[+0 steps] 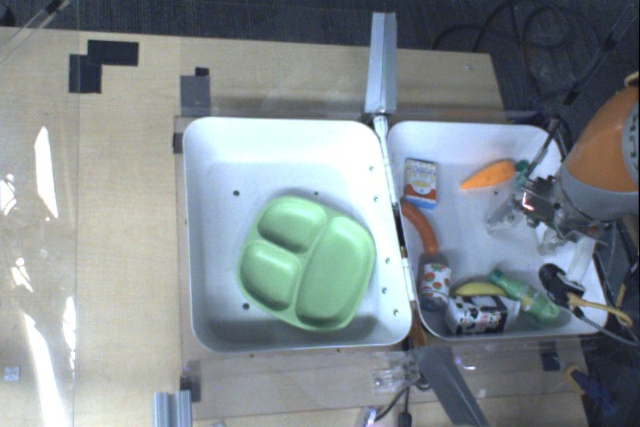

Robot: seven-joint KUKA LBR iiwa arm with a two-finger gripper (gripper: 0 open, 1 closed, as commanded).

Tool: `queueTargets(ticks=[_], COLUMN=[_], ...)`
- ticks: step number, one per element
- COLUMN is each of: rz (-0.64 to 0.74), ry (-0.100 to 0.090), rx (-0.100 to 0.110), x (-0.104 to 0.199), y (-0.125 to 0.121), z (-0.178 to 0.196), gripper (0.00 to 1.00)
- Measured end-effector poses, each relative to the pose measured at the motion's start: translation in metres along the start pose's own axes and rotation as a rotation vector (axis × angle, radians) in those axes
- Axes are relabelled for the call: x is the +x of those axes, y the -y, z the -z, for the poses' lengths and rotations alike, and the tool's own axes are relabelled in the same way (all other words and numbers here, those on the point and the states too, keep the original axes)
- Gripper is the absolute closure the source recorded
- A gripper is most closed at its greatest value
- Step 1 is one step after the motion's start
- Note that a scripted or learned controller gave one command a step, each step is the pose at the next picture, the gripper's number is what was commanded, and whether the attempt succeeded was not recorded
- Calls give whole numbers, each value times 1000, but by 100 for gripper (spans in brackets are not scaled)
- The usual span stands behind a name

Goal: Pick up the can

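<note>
Though the can (433, 281) bears a printed label, we cannot read it, nor tell how the gripper (527, 203) fingers stand

An orange band (612, 147) is seen as a broad rounded segment above a grey wrist (590, 198). Below it, a gripper (520, 205) of pale metal and dark parts is carried, marked by a small red spot. Thin dark cables (548, 150) are run along the wrist.
</note>
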State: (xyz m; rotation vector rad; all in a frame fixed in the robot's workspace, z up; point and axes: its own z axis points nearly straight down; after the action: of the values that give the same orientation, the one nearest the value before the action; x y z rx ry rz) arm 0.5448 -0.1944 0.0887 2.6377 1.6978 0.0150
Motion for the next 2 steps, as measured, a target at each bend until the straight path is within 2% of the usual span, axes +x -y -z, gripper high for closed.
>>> queueTargets(ticks=[1, 2], rz=[3, 127], ry=[-3, 6], rx=[-7, -7], x=[2, 18], y=[-3, 18], z=[12, 1], gripper=[100, 100])
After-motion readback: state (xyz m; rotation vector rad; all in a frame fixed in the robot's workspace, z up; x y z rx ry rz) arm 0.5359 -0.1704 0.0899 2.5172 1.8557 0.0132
